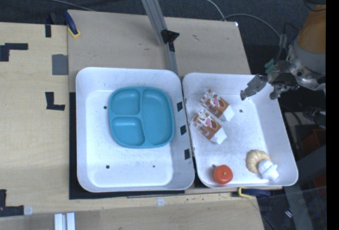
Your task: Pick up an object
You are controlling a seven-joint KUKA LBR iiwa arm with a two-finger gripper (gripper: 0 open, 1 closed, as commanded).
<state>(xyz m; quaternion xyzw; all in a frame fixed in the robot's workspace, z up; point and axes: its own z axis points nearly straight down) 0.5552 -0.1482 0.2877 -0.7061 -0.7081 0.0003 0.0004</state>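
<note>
Four small items lie in the right white bin (283, 139); my gripper (262, 89), fingers spread and empty, hovers at its far edge, so I judge descent onto the nearer red-and-white carton (215, 105) comes next.

I see my arm (312, 38) entering at the frame's right edge, orange band uppermost, wrist angled down-left. My gripper (263, 87) sits at middle right, its two fingers (250, 89) spread apart, nothing between them.

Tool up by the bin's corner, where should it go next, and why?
Probably a small move left and down toward the nearer carton. The tool sits over the right bin's upper right edge, holding nothing, and that carton lies closest.
</note>
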